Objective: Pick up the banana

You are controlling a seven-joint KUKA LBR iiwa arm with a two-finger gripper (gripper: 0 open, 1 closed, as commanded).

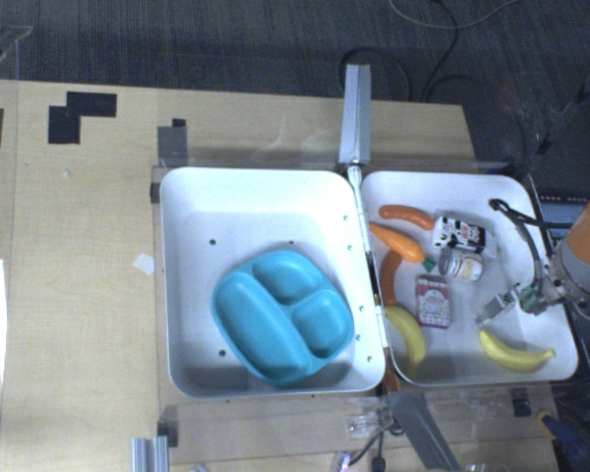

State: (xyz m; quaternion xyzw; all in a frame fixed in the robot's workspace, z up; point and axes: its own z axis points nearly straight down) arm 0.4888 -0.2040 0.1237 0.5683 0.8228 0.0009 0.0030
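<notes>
Here: two white bins side by side on the tabletop (69, 264).
Banana (514, 351): lies in the right bin (477, 183), near its front right corner.
Hand (506, 303): just above the banana, apparently not touching it; released or clenched, I cannot tell.
Left bin (192, 224): holds a blue divided plate (281, 314).

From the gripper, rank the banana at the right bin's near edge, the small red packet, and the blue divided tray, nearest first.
Measured from the gripper in the camera view:
1. Banana, just below it in the right bin.
2. Red packet, mid right bin.
3. Blue tray, left bin.
</notes>
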